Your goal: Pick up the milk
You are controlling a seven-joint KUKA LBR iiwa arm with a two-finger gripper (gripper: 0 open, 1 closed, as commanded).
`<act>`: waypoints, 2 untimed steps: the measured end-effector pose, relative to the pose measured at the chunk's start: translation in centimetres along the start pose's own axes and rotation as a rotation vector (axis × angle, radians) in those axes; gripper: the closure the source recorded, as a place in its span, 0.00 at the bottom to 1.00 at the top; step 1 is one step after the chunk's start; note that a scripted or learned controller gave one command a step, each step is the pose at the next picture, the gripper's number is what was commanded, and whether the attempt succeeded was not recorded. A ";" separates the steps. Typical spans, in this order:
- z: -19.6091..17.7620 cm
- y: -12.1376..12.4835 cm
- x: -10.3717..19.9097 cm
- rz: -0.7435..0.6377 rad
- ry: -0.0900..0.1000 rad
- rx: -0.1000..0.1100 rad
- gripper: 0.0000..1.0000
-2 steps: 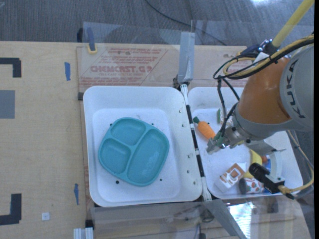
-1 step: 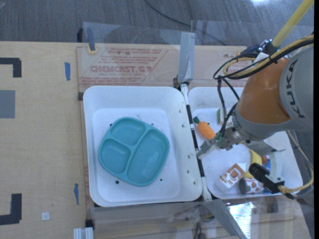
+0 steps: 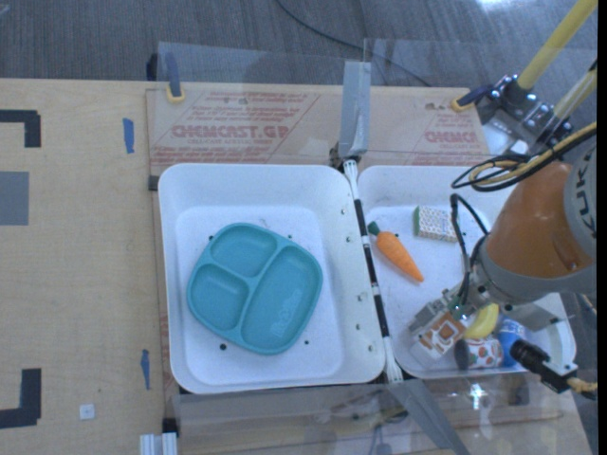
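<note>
**Position.** The gripper (image 3: 453,308) is low in the right bin (image 3: 398,190), at its near edge, under the grey and orange arm (image 3: 531,240). The wrist hides the tips, so I cannot tell whether it is spread or closed.

**Task item.** The milk (image 3: 437,334), a small white and orange carton, lies tilted directly below and touching or just beside the gripper. No grip can be confirmed. In my judgement the gripper sits here because the carton is the target, and the step in hand is the approach or closing.

**Nearby items.** A banana (image 3: 485,320) is just to the right of the gripper, with a red and white piece (image 3: 484,353) and a blue piece (image 3: 511,335) beyond it. The crowding risks a glancing or mixed grasp. A carrot (image 3: 398,255) lies up and to the left, apart, and a small patterned box (image 3: 434,223) is farther up.

**Surface and room.** The left bin (image 3: 180,197) holds a teal divided plate (image 3: 254,287). Both bins rest on a pale wooden worktop (image 3: 76,254) with blue tape marks. Grey floor and a loose cable (image 3: 313,22) lie beyond.
</note>
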State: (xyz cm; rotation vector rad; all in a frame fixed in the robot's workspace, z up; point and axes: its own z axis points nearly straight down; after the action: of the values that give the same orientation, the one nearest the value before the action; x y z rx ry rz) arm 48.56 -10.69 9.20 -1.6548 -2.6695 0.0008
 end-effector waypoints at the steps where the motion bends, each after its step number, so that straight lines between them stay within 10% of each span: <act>1: -0.8 0.0 -0.2 0.005 0.000 0.000 1.00; 2: -0.8 0.0 -0.2 0.006 0.000 0.000 0.00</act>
State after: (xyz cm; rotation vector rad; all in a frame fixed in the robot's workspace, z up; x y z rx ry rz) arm 48.60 -10.88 9.99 -1.6622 -2.6649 0.0013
